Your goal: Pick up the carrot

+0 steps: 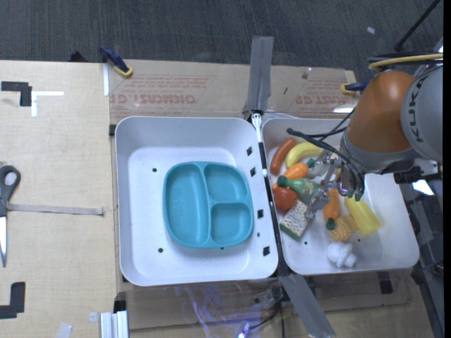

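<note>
**Closing on the carrot without taking its neighbours**

The carrot point(332, 204) lies in the right bin point(394, 248), just beside the yellow piece point(362, 215) and the corn point(342, 227). The pincer point(337, 178) hangs just above it; whether it is apart or together, I cannot tell. It should probably descend straight, avoiding the crowded toys.

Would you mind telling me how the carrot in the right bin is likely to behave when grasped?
The carrot looks like smooth toy plastic, so probably rigid, light and slippery. Its tapered round shape may roll or squirt from the end effector. Crowding toys, like the corn, may shift too.
</note>
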Robot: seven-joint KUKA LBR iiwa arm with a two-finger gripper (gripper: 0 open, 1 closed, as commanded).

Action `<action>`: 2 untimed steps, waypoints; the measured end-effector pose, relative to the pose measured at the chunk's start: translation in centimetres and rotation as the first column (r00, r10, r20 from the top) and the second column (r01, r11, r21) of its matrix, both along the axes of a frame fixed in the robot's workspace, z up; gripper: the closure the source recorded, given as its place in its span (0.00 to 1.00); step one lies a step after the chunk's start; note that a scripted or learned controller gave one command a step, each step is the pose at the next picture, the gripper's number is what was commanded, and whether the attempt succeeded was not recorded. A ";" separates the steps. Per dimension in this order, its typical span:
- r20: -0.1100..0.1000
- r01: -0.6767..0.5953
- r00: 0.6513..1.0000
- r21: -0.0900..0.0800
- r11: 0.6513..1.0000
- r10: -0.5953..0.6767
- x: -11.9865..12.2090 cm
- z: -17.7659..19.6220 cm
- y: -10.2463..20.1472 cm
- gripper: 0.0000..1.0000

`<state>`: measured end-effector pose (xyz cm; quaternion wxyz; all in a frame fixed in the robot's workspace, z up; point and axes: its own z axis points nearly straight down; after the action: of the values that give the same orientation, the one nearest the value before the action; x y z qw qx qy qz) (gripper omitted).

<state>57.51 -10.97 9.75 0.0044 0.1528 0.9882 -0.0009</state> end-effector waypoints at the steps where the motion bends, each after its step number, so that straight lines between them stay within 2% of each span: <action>1: 0.002 -0.004 1.000 -0.001 1.000 0.004 0.1 1.1 0.1 1.00; 2: -0.005 0.277 0.961 0.003 0.961 -0.277 -4.3 9.5 8.0 1.00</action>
<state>53.17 -2.99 19.22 0.0018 0.2896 0.9572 -0.0001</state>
